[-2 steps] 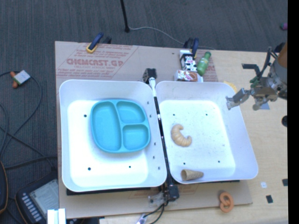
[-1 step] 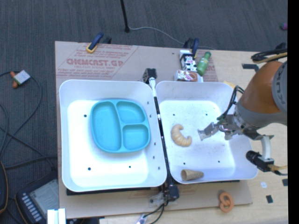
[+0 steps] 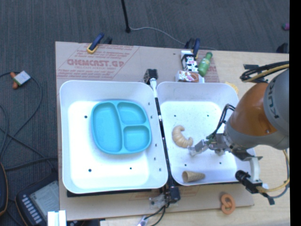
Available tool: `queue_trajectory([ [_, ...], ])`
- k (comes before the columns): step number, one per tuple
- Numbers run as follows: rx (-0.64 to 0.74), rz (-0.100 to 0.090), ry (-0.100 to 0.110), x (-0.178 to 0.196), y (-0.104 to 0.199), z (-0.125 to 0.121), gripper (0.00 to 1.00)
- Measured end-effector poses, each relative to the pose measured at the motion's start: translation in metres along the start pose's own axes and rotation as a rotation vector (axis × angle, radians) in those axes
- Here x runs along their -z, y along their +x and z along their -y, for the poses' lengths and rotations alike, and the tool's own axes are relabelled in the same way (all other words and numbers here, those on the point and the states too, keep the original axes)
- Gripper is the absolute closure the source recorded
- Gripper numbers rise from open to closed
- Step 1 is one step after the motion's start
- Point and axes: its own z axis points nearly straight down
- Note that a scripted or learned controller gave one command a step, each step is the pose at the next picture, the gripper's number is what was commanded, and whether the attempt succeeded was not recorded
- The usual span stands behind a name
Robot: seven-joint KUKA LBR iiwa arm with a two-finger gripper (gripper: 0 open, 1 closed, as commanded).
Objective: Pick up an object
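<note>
A tan croissant-shaped piece (image 3: 181,136) lies in the middle of the right white bin (image 3: 197,94). A brown cone (image 3: 193,176) rests near that bin's front wall. My gripper (image 3: 201,147) is low in the right bin, just right of the croissant and above the cone, with nothing visibly held. The grey arm with its orange band (image 3: 256,114) comes in over the bin's right side and hides that corner. A blue three-part plate (image 3: 121,126) sits in the left white bin (image 3: 70,140).
Behind the right bin stand a green bottle (image 3: 204,64) and a small printed box (image 3: 189,74). An orange ring (image 3: 227,203) lies on the board in front of the right bin. Blue clamps (image 3: 95,42) grip the board's far edge. Cables trail on the right.
</note>
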Motion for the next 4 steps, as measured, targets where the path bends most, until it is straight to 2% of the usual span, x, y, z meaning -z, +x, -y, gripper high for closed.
queue_trajectory([
  [1, 0.000, 0.003, -0.004, 0.010, -0.001, -0.001, 1.00],
  [2, 0.004, -0.004, 0.007, 0.097, 0.068, -0.080, 1.00],
  [3, 0.002, -0.004, 0.012, 0.096, 0.095, 0.003, 1.00],
  [4, 0.003, -0.004, 0.011, 0.096, 0.116, 0.002, 1.00],
])
